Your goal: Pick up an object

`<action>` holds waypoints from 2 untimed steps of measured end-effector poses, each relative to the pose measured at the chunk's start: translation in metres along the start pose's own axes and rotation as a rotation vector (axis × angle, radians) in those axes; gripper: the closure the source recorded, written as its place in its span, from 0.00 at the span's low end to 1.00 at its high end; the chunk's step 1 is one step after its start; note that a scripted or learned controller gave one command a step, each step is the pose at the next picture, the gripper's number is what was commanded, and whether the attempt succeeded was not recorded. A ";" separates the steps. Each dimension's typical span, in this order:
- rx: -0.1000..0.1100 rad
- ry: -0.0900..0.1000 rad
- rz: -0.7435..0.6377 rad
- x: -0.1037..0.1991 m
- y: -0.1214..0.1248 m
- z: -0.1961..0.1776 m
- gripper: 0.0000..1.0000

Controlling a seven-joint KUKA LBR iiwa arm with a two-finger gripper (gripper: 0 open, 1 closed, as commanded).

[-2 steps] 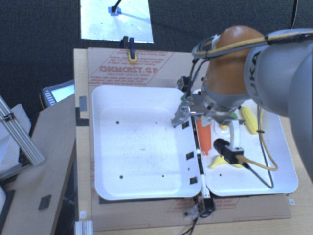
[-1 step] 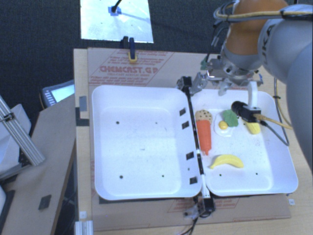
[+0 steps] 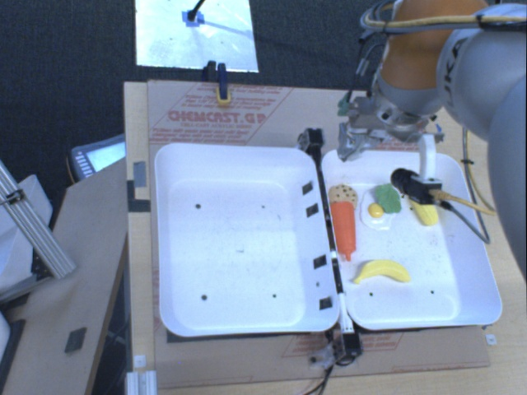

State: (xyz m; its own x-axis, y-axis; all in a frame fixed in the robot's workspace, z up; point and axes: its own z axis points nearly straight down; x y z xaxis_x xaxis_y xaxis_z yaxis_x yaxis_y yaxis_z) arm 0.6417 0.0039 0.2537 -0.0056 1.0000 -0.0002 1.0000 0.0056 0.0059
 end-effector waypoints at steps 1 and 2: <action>-0.002 0.003 -0.005 0.089 -0.035 -0.097 1.00; 0.003 0.001 0.002 0.084 -0.034 -0.092 0.00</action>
